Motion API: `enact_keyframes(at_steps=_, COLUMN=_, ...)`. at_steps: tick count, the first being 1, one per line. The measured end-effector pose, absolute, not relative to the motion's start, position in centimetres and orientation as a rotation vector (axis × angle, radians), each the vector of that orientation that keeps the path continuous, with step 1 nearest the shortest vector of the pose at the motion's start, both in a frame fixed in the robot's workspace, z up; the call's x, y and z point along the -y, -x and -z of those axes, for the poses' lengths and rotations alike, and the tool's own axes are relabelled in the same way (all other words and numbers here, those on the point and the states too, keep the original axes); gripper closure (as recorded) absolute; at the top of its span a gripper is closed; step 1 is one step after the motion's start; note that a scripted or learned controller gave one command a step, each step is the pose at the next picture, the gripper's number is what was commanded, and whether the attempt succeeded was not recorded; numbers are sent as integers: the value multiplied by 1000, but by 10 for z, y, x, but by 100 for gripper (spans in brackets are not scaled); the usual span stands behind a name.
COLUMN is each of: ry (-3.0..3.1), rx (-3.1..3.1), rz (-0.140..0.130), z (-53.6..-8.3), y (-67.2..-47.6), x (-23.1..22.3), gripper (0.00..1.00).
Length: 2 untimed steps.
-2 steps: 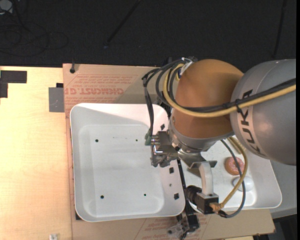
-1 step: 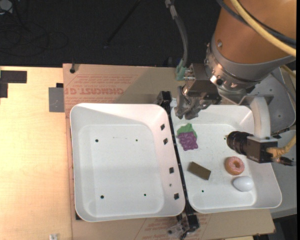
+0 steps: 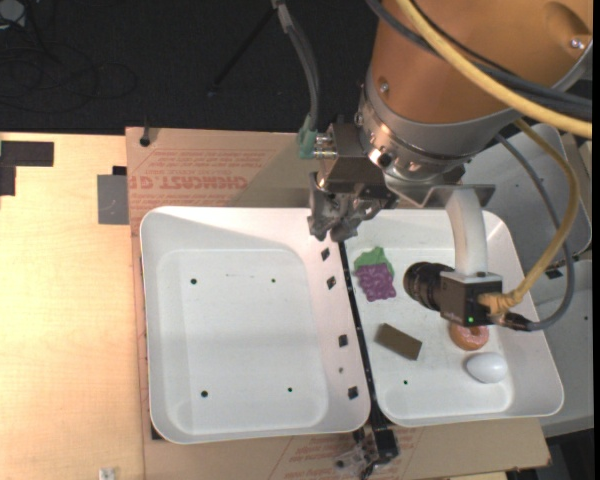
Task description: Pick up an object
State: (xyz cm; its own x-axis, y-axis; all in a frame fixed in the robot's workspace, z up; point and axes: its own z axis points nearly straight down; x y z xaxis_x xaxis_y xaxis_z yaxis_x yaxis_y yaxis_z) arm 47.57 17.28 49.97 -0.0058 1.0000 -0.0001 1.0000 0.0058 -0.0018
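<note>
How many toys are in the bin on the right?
4 that I can see: purple grapes near the divider, a brown block below them, a doughnut and a white egg toward the right. The arm may hide more.

We see bright, even light on the bins [image 3: 230, 368], glare at lower left, darkness along the top, the arm [image 3: 470, 58] casting soft shadow

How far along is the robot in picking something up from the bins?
Done: the arm has reached over the right bin, with its claw near the far rim. In hand: nothing can be seen between its fingers. Left: the whole pick. The purple grapes, brown block, white egg and doughnut all lie on the bin floor.
</note>
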Motion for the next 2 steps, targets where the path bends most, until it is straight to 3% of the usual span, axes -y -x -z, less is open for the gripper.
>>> enact_keyframes(at_steps=1, ry=2215, rx=2227, rz=1, z=-539, y=-476, x=-215, gripper=100)
enact_keyframes(at_steps=2, ry=2217, rx=2225, rz=-5, z=-536, y=-509, x=-245, gripper=100)
